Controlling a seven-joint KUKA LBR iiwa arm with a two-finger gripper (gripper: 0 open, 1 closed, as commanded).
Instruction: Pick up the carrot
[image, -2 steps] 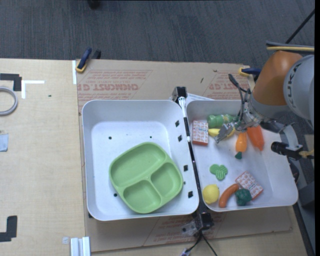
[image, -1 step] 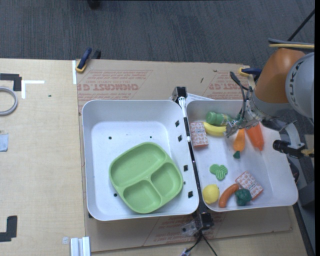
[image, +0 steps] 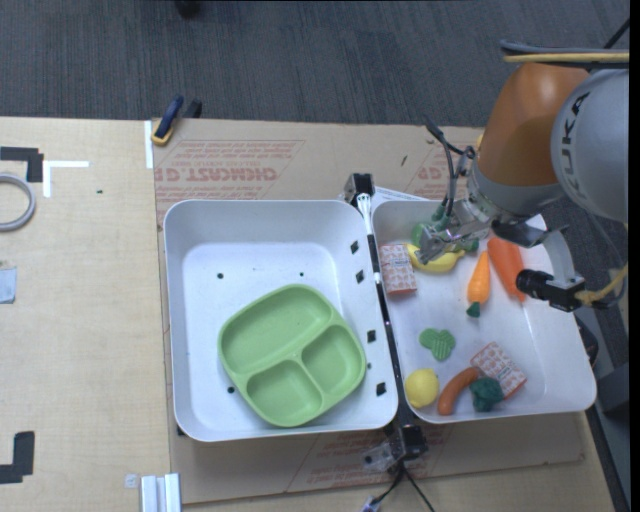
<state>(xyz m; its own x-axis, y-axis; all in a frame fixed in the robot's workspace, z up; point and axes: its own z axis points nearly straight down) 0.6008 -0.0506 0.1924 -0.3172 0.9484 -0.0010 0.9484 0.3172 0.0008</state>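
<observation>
Camera view from above takes the right bin (image: 560, 395) as its landmark, the white tray beside the left bin (image: 190, 300) that carries a green divided plate (image: 292, 354). The carrot (image: 479, 280) lies free on the floor of the right bin, in its upper middle part, tip toward the near rim, and a longer red-orange vegetable (image: 506, 264) lies just beside it on the outer side. The gripper (image: 443, 236) hangs over the upper left part of that bin, right above a yellow banana-like toy (image: 440, 262), apart from the carrot. Whether its tool is spread or pressed together cannot be told from this slant; the metal parts blur together. A small printed box (image: 397, 269) sits against the bin's left wall. Toward the near rim lie a green leaf-like piece (image: 437, 344), a lemon (image: 422, 387), a sausage (image: 456, 389), a broccoli piece (image: 487, 393) and what seems to be a patterned cracker (image: 498, 367).
</observation>
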